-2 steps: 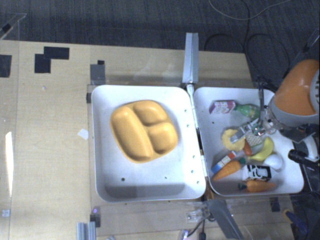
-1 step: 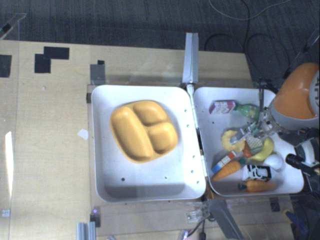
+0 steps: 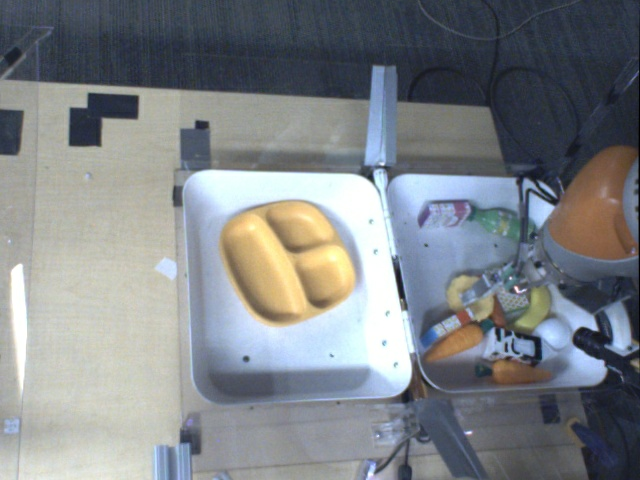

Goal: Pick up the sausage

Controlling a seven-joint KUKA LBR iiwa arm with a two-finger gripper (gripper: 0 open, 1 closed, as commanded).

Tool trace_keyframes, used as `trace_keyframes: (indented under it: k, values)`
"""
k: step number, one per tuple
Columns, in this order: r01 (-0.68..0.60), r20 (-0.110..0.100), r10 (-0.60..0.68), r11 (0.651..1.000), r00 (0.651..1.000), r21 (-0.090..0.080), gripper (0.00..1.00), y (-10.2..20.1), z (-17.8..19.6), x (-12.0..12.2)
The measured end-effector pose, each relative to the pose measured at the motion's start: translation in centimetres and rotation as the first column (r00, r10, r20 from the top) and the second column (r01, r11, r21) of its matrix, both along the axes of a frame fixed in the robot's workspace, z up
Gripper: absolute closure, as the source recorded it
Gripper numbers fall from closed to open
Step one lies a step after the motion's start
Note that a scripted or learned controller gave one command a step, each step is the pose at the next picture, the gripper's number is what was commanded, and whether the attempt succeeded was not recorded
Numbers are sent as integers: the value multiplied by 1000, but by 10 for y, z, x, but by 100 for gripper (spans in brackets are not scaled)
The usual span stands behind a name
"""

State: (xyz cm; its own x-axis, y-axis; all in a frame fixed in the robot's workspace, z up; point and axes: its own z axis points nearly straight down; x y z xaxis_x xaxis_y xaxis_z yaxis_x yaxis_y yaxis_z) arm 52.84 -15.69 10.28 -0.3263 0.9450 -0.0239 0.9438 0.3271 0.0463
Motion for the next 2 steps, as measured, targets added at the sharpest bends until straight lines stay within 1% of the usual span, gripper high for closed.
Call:
trace_keyframes:
  k: [1, 2]
  values:
    - [115, 5, -115, 993, 993, 1, 0, 8, -1, -25]
    - [396, -9, -396, 918, 918, 22, 0, 1, -1, -26]
